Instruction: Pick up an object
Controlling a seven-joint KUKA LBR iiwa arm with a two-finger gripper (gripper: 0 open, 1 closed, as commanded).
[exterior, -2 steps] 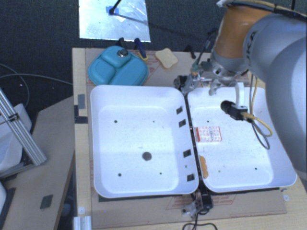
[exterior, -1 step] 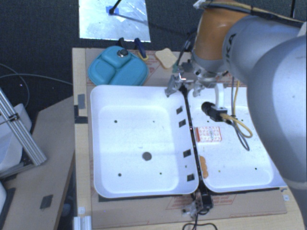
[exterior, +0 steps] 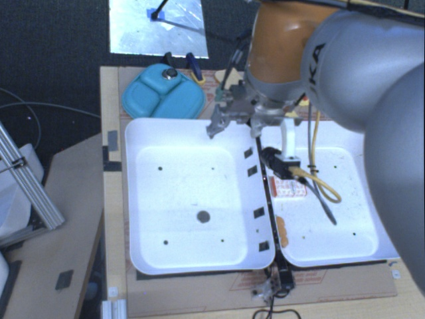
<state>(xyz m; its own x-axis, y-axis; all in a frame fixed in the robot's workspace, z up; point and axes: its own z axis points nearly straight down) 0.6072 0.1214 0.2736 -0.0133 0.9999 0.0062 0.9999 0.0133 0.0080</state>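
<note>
Floor (exterior: 53, 32) is covered in dark blue-grey carpet. A shiny silver sheet (exterior: 133, 25) is laid on it at the top, with glare caught across it. A tan counter (exterior: 113, 198) is set mid-frame, and a lower tan board (exterior: 73, 231) is seen just left of it. Slanted aluminium extrusion (exterior: 30, 185) is seen far left, with thin cables (exterior: 46, 105) trailed over the carpet.

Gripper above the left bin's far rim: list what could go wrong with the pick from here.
1. The gripper sits over the far rim of the left bin; coming down there, it may strike the rim and grasp nothing.
2. The small dark disc in that bin looks flat, so it may slip out of a grasp.
3. The orange piece in the right bin lies against the inner wall, leaving little room for a clean grasp.
</note>
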